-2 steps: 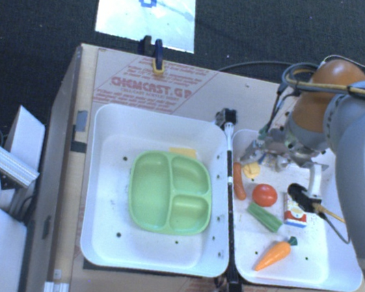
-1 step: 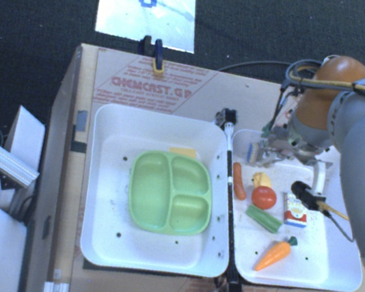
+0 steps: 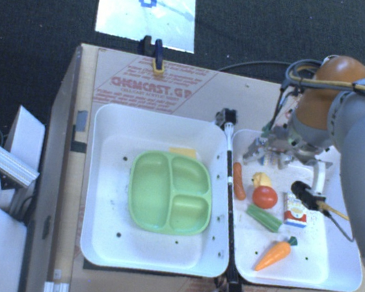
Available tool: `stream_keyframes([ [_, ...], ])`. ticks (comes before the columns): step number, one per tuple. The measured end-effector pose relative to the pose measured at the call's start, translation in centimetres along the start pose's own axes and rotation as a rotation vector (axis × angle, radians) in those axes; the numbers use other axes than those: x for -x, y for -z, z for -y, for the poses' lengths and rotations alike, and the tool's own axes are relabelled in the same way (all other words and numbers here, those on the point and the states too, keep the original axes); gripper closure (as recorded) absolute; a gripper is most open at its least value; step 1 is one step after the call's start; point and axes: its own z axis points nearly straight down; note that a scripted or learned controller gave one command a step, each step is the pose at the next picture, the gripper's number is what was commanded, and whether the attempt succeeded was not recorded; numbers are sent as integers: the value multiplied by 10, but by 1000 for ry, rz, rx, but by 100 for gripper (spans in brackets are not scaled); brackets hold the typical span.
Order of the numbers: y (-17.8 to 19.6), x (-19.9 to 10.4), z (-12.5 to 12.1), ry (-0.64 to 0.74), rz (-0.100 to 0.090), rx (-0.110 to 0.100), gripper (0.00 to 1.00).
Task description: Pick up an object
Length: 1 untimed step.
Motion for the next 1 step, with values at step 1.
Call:
stream_keyframes([
  [1,-11,-3,1,-4,-2,-1,0],
])
